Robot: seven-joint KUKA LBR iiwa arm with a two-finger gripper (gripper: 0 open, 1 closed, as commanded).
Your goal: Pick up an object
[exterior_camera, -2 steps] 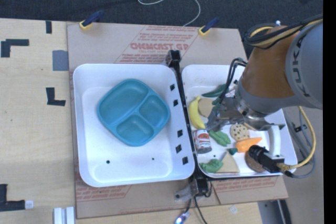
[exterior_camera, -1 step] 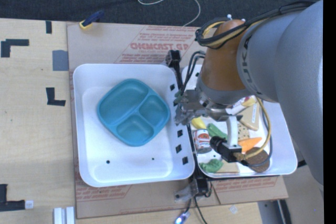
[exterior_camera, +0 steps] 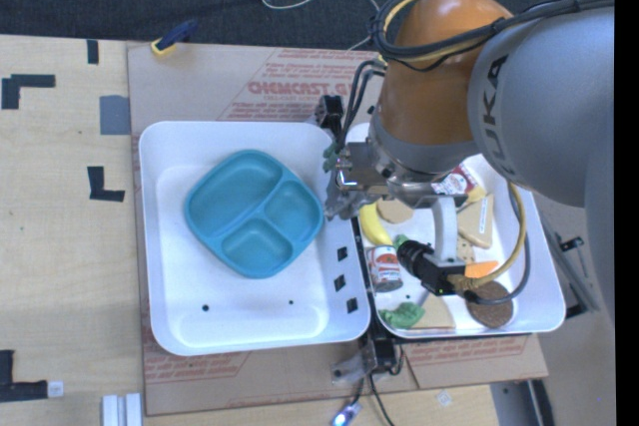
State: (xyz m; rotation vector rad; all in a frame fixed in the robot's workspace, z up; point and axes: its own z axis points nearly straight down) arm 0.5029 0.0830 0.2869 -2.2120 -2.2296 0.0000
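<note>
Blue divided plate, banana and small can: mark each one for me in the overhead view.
Blue divided plate (exterior_camera: 254,213): camera view, point on the ridge between its compartments.
Banana (exterior_camera: 373,225): camera view, point on the middle of its yellow body.
Small can (exterior_camera: 385,268): camera view, point on its label side.

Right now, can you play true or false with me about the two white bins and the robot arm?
1. The blue plate lies in the left bin. True.
2. The blue plate has three compartments. True.
3. The banana sits on the blue plate. False: it lies in the right bin, near the wall between the bins.
4. The arm hangs over the left bin. False: it is over the right bin, above the pile of toy food.
5. A small can lies just below the banana in the picture. True.
</note>
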